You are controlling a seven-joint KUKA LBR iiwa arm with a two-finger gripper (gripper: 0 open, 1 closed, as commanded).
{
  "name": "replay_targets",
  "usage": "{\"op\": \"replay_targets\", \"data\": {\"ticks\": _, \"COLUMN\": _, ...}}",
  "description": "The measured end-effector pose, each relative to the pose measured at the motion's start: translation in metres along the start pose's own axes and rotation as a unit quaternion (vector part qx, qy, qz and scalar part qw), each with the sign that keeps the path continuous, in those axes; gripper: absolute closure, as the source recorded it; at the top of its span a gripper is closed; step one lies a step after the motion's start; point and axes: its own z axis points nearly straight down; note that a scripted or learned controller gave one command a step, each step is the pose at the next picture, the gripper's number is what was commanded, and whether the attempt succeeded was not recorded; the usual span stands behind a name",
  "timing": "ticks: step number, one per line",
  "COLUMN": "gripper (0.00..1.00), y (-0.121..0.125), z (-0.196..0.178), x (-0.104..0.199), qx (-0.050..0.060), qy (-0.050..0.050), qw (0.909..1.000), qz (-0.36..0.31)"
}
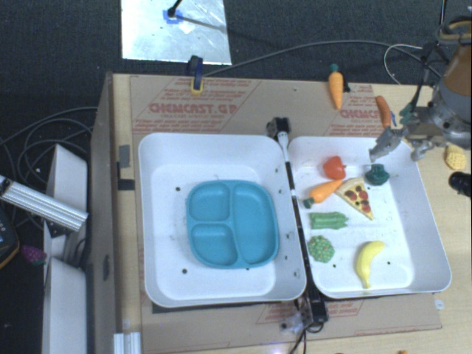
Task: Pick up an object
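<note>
The right bin (426, 220) holds several toy foods: a red tomato (333, 167), an orange carrot (323, 191), a pizza slice (358, 198), a dark teal piece (377, 174), a green pod (327, 220), a broccoli head (321, 248) and a yellow banana (369, 261). My gripper (403, 147) hovers over the bin's far right corner, just up and right of the teal piece. It is open, with one finger (383, 145) to the left and the other to the right, and nothing between them.
The left bin (166, 198) holds a blue divided plate (231, 223). On the cardboard behind the bins lie another carrot (336, 87) and an orange piece (383, 110). A yellow corn piece (456, 155) lies at the right edge.
</note>
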Motion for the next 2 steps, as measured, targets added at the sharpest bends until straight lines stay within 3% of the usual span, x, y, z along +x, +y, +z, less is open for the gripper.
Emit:
{"op": "replay_targets", "data": {"ticks": 1, "gripper": 0.00, "y": 0.024, "z": 0.079, "x": 0.044, "qx": 0.001, "qy": 0.001, "qw": 1.0000, "qz": -0.001}}
{"op": "replay_targets", "data": {"ticks": 2, "gripper": 0.00, "y": 0.053, "z": 0.183, "x": 0.058, "qx": 0.002, "qy": 0.000, "qw": 1.0000, "qz": -0.001}}
